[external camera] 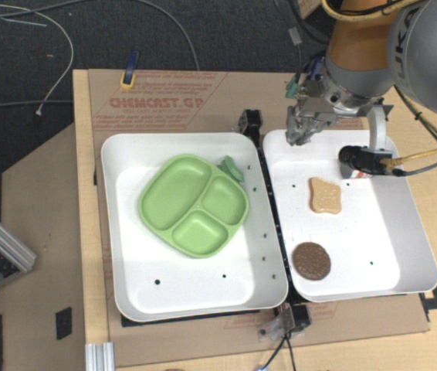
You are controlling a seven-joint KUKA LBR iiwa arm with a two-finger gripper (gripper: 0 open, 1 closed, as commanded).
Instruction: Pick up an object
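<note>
while the pincer [299, 135] hovers, toast [326, 196] lies near.

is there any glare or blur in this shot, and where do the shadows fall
Camera view: bright, even light on the white bins, which look slightly washed out but show no hard glare; soft shadow under the green plate's lower edge; the gripper is a little blurred; the cookie and toast are sharp.

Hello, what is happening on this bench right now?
A grey robot arm reaches in over the right bin. Its gripper hangs near that bin's far left corner and holds nothing visible. A slice of toast and a round brown cookie lie in the right bin, untouched. A green divided plate lies in the left bin.
</note>
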